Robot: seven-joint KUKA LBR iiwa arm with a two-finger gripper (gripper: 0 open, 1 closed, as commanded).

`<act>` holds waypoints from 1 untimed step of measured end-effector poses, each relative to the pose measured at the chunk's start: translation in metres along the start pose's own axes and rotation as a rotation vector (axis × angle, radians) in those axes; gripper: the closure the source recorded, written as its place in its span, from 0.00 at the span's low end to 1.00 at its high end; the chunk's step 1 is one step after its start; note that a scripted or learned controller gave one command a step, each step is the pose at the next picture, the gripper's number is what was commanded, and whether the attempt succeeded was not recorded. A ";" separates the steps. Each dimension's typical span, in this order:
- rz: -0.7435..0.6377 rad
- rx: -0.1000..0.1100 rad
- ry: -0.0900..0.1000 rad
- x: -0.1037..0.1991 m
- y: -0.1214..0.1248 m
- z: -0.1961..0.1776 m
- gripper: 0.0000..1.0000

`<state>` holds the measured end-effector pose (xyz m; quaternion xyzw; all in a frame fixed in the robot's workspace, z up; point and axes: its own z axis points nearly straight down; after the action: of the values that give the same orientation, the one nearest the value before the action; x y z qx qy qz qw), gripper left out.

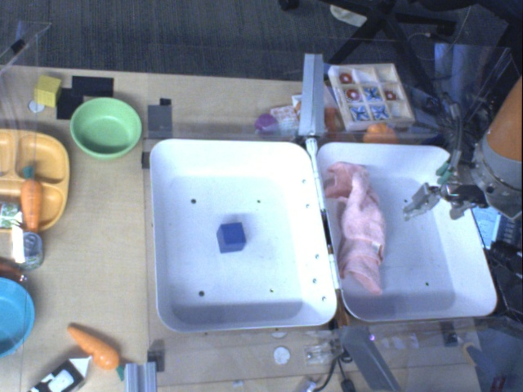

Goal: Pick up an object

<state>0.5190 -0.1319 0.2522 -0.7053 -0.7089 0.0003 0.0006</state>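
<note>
Now | tool [418, 202] spread, holding nothing | pink cloth [358, 227] beside | blue cube [231, 236] left bin [172, 219]

Two bins sit side by side on the bench: the left bin [163, 219] holds a cube [231, 236] near its middle, and the right bin [458, 292] holds a crumpled cloth [359, 227] along its left wall. The gripper [421, 202] hangs over the right bin, right of the cloth and apart from it. Left of the bins stand a bowl [105, 126] and a divided tray [37, 174], with a carrot [95, 346] nearer the front edge.
</note>
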 end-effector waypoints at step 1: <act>-0.181 -0.001 0.000 0.014 0.026 0.142 0.00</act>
<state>0.5444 -0.1174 0.1101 -0.6383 -0.7698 -0.0002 0.0005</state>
